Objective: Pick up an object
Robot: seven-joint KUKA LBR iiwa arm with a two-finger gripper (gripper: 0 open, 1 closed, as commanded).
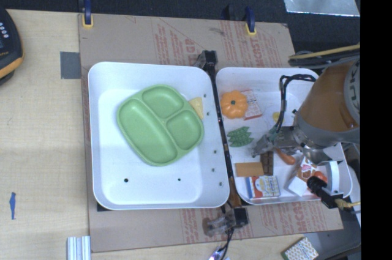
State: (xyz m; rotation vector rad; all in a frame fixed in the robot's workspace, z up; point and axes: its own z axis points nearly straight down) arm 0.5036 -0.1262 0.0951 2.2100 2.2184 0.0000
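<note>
My gripper (269, 152) is low in the right bin (267, 74), over its middle. Directly under and around it lie a dark brown stick (267, 163), a tan flat block (248, 169) and an orange piece (285, 157). A green pea pod (239, 136) lies just left of the gripper. An orange pumpkin (234, 104) sits at the bin's back left, beside a small printed packet (252, 104). A small printed box (266, 186) lies at the front. The arm's orange band (331, 103) hides the bin's right part.
The left bin (104, 182) holds a green divided plate (160, 124) with a yellow piece (196, 106) at the plate's right edge. A red and white item (312, 174) lies at the right bin's front right. Black clips (209, 59) join the bins.
</note>
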